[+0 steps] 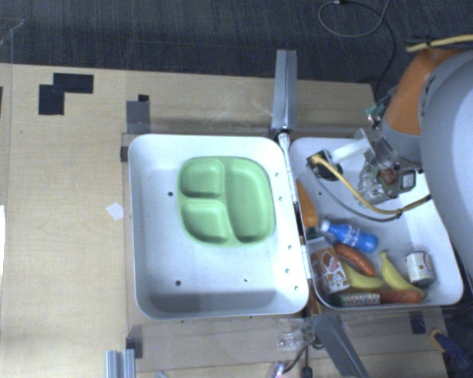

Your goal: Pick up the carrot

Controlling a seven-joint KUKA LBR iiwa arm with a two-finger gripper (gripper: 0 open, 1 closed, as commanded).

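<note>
The carrot (306,203), a slim orange stick, lies along the left wall of the right bin (445,294), pointing toward the front. My gripper (377,175) hangs over the back of that bin, to the right of the carrot and well apart from it. A yellow cable loops beneath the gripper. The wrist hardware blocks my sight of what lies between the gripper's tips.
A blue bottle (348,235), an orange-red tapered piece (355,260), a banana (392,275), a small can (418,267) and a snack pack (329,270) crowd the right bin's front. The left bin (154,235) holds a green divided plate (225,199).
</note>
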